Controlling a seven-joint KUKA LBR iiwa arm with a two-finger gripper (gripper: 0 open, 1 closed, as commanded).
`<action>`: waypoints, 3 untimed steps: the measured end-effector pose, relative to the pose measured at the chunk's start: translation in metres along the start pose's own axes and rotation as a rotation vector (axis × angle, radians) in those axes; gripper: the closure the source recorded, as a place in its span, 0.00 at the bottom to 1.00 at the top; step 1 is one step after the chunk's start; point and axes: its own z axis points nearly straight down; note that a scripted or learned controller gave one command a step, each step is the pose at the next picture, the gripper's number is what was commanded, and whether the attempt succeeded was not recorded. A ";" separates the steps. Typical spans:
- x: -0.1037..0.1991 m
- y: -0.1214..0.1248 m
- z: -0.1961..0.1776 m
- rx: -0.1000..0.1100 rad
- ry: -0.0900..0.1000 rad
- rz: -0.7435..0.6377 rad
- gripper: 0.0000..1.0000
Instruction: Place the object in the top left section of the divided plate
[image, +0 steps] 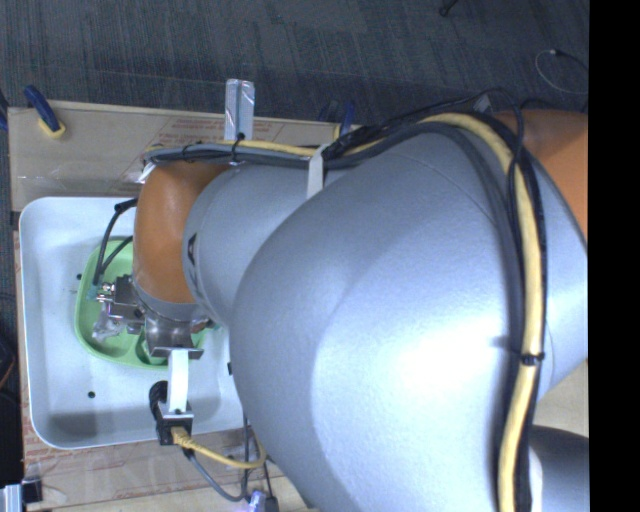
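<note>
The green plate (92, 330) sits in the left bin (45, 300), towards that bin's right half, and just a curved slice of its rim and pale inner surface shows, peeking out on the left from under the arm's wrist. Its dividers are mostly covered, so which section is which cannot be made out from here. The object meant for the plate cannot be picked out either; whatever lies there is hidden by metal and cable. Right over the plate hangs the gripper (112, 310), a cluster of silvery parts with a dark cable looping down past it, and how it is set, wide, narrow or holding something, cannot be told. Above it comes the orange band (165, 235) of the wrist, and from there the big grey arm (400, 330) swells across the middle and right of the scene, covering the right bin almost entirely. A yellow cable (530, 300) and black ones run along the arm's back. A white strap with a black clip (175, 395) hangs at the near side of the wrist, over the left bin's floor. The wooden bench (110, 130) shows along the far edge, with a small blue clamp (42, 108) at its far left corner.
</note>
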 end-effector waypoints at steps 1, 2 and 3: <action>0.023 0.022 0.034 0.000 0.000 -0.064 0.00; 0.016 -0.017 -0.053 0.000 0.000 -0.023 0.00; 0.028 0.055 0.066 -0.002 0.003 -0.204 0.00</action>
